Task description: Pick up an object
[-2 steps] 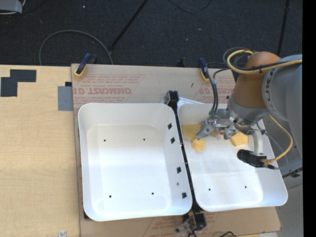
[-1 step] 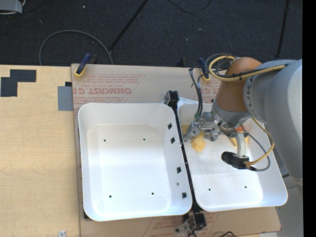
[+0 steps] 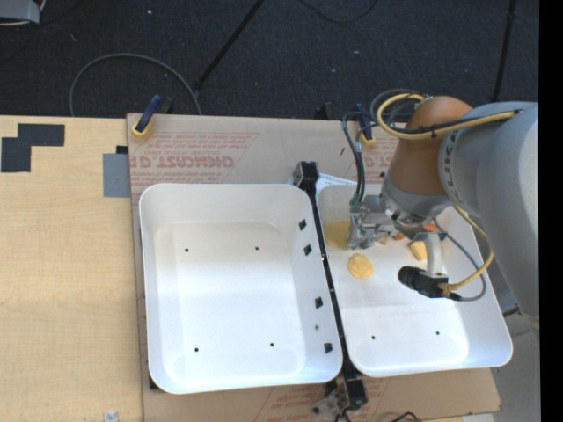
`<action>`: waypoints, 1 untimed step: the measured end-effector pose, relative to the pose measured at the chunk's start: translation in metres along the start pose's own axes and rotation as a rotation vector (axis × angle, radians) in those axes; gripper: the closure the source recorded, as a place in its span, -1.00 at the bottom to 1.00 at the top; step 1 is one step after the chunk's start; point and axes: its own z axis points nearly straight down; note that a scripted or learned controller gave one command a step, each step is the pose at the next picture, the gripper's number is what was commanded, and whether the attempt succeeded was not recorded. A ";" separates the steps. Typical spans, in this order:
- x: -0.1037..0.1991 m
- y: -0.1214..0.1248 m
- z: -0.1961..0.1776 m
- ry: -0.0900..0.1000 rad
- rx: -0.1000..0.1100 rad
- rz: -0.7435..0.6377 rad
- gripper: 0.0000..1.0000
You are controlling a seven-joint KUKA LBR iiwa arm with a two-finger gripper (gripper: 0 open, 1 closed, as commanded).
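Red letters on the brown cardboard sheet (image 3: 220, 156) read upside down, and they look like "CHEMCAST", but they are faint. The sheet lies on the pale wood worktop (image 3: 62, 262), under two white bins. The left bin (image 3: 167, 209) and the right bin (image 3: 493, 345) sit side by side and touch along a black strip.

The grey arm (image 3: 493, 174) with its orange band reaches into the right bin. The gripper (image 3: 362, 236) points down near the far left part of that bin. I cannot tell if it is wide or narrow.

One small yellow lump (image 3: 359, 266) lies on the bin floor just in front of the gripper, very close to it. A pale yellow flat thing (image 3: 335, 231) lies just beside the gripper, toward the left bin. A small orange piece (image 3: 419, 250) lies near the arm's other side.
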 end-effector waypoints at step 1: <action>0.000 0.000 0.000 0.000 0.000 0.000 -1.00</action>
